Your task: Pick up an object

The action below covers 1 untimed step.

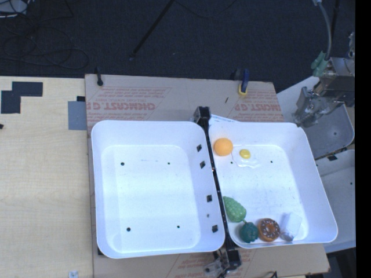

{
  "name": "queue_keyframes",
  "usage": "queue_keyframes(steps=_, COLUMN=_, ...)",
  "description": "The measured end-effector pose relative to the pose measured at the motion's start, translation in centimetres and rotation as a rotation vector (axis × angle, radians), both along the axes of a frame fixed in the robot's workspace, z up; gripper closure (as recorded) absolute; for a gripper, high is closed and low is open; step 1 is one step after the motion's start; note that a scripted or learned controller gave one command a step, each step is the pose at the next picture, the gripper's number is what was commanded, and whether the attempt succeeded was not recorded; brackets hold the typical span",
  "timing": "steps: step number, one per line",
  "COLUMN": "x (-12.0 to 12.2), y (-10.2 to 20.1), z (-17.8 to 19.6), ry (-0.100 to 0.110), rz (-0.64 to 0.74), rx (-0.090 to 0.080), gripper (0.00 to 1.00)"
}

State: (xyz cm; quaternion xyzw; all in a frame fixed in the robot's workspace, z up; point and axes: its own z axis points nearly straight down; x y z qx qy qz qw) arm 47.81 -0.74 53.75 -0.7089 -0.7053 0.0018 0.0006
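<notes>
Gripper [306,110] sits at the upper right of the view, off the bench surface and just past the far right corner of the right bin [316,172]. It reads as a grey metal cluster, and I cannot tell whether it is spread or pressed together. Nothing is visibly pinched in it.

Under everything lies the pale wooden bench [40,184], and on it a brown cardboard sheet [145,100] with red printing. The 2 white bins rest on that sheet side by side, their inner walls touching along a black divider. The left bin [95,155] shows bare white floor with 4 small dark dots.

All 6 objects are in the right bin, well apart from the gripper. A green lumpy piece [234,209] lies against the inner wall, near the front. An orange ball [223,147] sits at the far inner corner. A brown sprinkled doughnut [268,229] lies at the front wall, with a dark teal lump [249,232] touching its left side and a pale white piece [291,223] just beside its right. A fried-egg toy [246,157] with a yellow yolk lies just right of the ball.
</notes>
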Motion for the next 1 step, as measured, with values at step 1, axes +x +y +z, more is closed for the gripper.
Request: queue_keyframes(steps=1, x=-0.24, y=-6.91, z=-0.01, ry=-0.001, rz=-0.001, rx=0.0, gripper=1.0)
